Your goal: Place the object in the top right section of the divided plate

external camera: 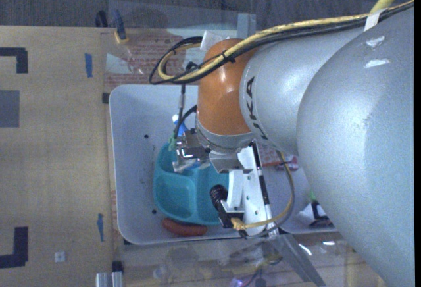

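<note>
A teal divided plate (179, 192) lies in the left white bin (131, 141), toward its near side. A reddish-brown sausage-shaped object (185, 228) rests against the plate's near rim on the bin floor. My gripper (181, 147) hangs over the plate's far edge, below the orange wrist band (220, 98). The arm's bulk covers the right part of the plate and the gripper's tips. A small green and blue bit (175, 135) shows beside the gripper at the plate's far rim.
The grey arm (329, 134) covers most of the right bin; a small dark object (320, 216) shows near its front edge. Wooden bench (52, 147) with black and blue tape marks lies to the left. Cables loop above the bin's far wall.
</note>
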